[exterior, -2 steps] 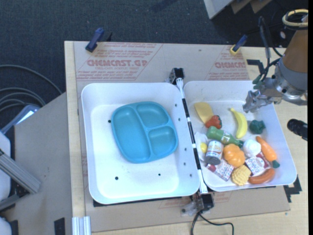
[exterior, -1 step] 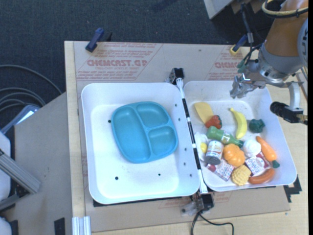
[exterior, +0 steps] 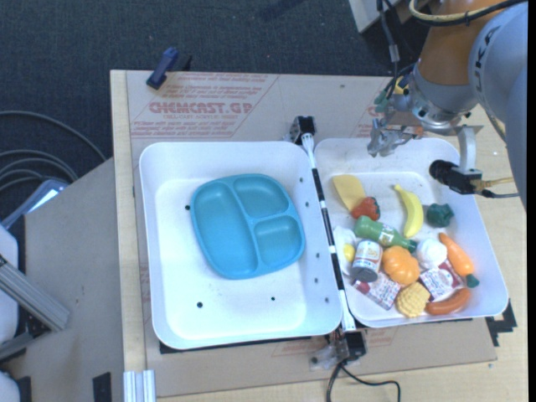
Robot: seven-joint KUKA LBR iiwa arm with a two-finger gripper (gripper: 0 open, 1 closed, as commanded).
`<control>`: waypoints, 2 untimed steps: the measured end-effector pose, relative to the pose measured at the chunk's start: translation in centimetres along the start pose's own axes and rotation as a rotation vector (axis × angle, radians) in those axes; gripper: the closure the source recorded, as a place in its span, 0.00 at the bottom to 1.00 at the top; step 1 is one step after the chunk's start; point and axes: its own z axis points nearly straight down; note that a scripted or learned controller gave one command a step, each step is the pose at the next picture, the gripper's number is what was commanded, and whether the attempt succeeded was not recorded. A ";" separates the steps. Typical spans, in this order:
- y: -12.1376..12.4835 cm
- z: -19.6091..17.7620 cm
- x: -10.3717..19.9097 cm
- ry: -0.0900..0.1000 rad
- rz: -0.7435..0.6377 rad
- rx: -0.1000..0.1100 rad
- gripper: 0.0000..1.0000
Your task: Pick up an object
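The right bin (exterior: 368,153) holds several toy foods: a yellow wedge (exterior: 347,190), a banana (exterior: 410,209), a green bottle (exterior: 381,232), a small can (exterior: 366,260), an orange fruit (exterior: 400,265), a carrot (exterior: 456,255), a broccoli piece (exterior: 439,215) and a waffle biscuit (exterior: 410,300). My gripper (exterior: 384,144) hangs over the far rim of this bin, above and behind the yellow wedge, with nothing seen between its fingers. The left bin (exterior: 159,224) holds a blue divided plate (exterior: 248,224).
A black clip (exterior: 303,127) sits where the two bins meet at the back. A blue clamp (exterior: 162,68) lies at the far left corner of the board. Cables trail off the bench to the left. The arm's orange band (exterior: 465,15) rises at upper right.
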 end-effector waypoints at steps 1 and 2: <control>0.0 0.0 0.0 -0.001 0.000 0.000 0.00; -1.5 9.7 -3.2 -0.001 0.002 0.000 0.00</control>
